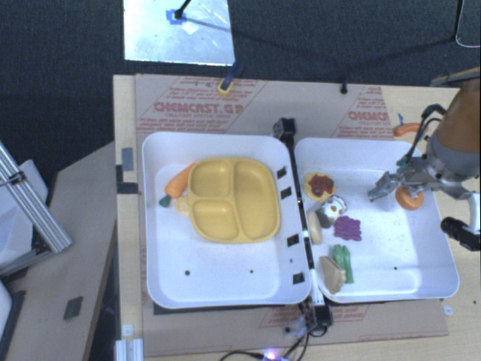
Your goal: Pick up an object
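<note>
The gripper point(382, 188) hangs over the right part of the right bin point(421, 277), reaching in from the right edge. An orange round toy point(410, 198) lies just below and right of it, partly covered by the wrist. Along the bin's left side lie a red and yellow pizza-like piece point(320, 185), a small white ball point(334, 204), a purple grape bunch point(347, 228), a green piece point(343, 259) and a tan wedge point(331, 274). These toys lie well to the left of the gripper.
The left bin point(169, 277) holds a yellow divided plate point(229, 199) with a toy carrot point(178, 180) at its left edge. A black hinge strip point(297, 201) runs between the bins. A silver sheet point(178, 21) lies beyond the bench.
</note>
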